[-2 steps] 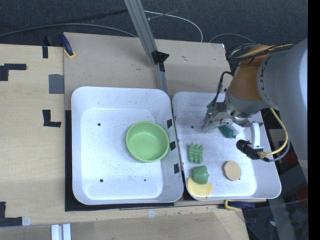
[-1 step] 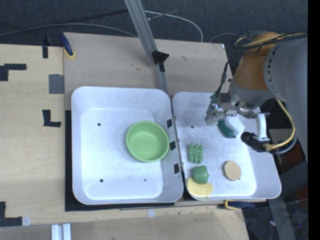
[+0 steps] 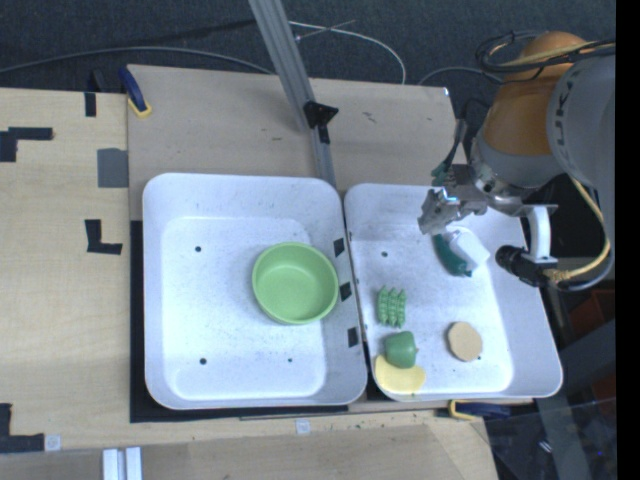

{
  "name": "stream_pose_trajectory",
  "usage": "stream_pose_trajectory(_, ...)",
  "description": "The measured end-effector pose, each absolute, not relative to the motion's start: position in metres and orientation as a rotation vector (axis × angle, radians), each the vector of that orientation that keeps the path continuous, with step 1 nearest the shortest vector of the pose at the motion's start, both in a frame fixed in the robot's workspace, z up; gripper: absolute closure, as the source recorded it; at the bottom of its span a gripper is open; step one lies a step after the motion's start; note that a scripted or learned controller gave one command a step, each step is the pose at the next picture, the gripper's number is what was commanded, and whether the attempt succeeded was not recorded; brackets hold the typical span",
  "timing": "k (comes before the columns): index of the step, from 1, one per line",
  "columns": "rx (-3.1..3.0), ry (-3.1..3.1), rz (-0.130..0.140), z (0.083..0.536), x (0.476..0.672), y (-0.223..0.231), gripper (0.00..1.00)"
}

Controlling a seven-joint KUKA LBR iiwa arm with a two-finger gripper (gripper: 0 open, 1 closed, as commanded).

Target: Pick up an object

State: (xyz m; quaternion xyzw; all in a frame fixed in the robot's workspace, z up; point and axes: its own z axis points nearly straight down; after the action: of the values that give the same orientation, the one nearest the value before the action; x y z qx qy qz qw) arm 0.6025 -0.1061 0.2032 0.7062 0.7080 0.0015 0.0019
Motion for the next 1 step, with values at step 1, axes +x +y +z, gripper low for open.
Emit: stream_pose_trajectory(1, 2.217, 2.221, 0.004, 0.2562, 0.6035, -0.1059, 1.0)
